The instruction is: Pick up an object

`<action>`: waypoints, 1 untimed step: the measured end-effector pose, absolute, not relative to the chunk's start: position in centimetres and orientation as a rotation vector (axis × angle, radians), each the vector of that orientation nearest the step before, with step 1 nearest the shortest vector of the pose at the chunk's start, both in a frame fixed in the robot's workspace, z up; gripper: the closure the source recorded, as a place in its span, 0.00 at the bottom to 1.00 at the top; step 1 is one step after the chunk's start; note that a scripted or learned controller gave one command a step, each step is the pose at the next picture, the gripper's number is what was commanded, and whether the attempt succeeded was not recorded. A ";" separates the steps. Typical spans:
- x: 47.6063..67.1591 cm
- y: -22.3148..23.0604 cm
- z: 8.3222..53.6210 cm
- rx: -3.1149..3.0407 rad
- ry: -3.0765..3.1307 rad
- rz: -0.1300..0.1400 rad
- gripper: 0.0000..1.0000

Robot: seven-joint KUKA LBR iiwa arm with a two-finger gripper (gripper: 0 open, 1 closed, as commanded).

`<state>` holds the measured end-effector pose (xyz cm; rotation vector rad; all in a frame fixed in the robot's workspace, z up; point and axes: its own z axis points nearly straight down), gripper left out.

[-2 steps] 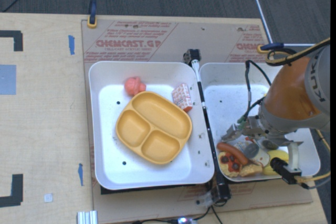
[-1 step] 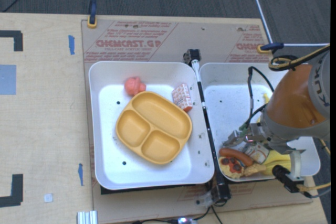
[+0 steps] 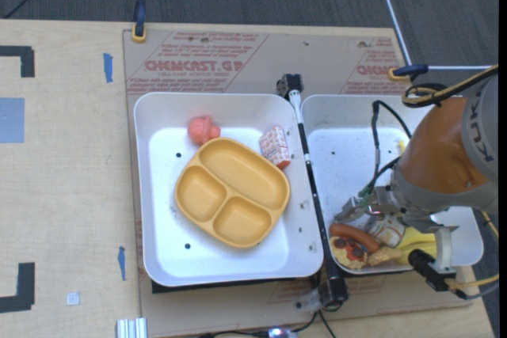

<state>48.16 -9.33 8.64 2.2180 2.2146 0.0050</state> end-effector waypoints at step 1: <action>48.2 -9.3 8.6 2.217 2.214 0.005 0.00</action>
